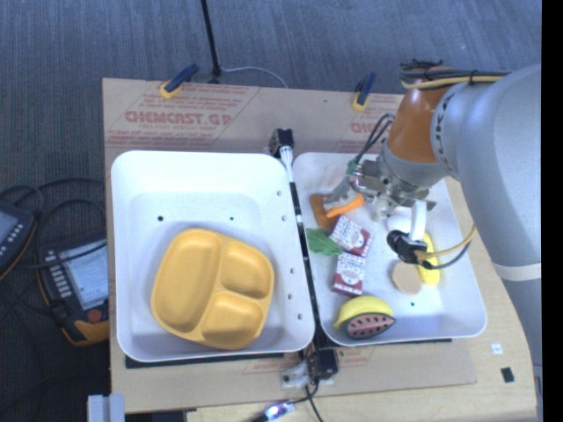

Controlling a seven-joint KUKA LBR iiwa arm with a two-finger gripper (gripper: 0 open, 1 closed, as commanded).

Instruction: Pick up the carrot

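The carrot [341, 207] is a small orange piece lying at the upper left of the right bin [457, 319], close to the wall between the bins. A green leafy bit [323, 243] lies just below it. My gripper [354, 190] is low in that bin, directly over the carrot's upper right end and touching or nearly touching it. The grey wrist with its orange band [412, 130] leans in from the upper right and hides the bin floor behind it. From this angle the carrot appears to rest on the bin floor.
Below the carrot are two red and white packets [349, 234] [349, 275], a watermelon slice [365, 316], a tan disc [406, 280] and a yellow piece [428, 266]. The left bin [141, 192] holds a yellow divided plate [214, 286].
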